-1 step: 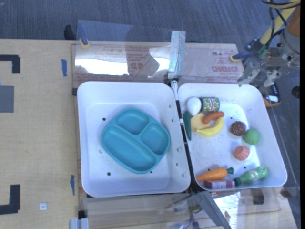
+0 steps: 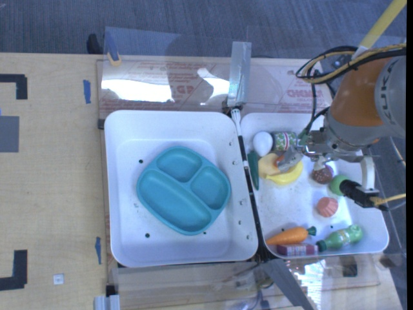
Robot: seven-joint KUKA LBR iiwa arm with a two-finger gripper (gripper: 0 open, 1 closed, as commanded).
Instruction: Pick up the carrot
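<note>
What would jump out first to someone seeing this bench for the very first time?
Probably the bright teal divided plate, alone in the left bin. Next, the grey arm with its orange band, reaching in over the right bin, which is crowded with toy food. There the orange carrot lies near the front edge beside a green bottle, well apart from the arm, with a white egg toward the back.

Glossy white plastic in both bins point(image 2: 122, 173). Smooth, matt teal plastic for the divided plate point(image 2: 184, 189). Shiny moulded plastic on the carrot point(image 2: 290, 236). Pale, matt wood across the counter point(image 2: 51, 173). Clear film, reflective, along its far edge.
</note>
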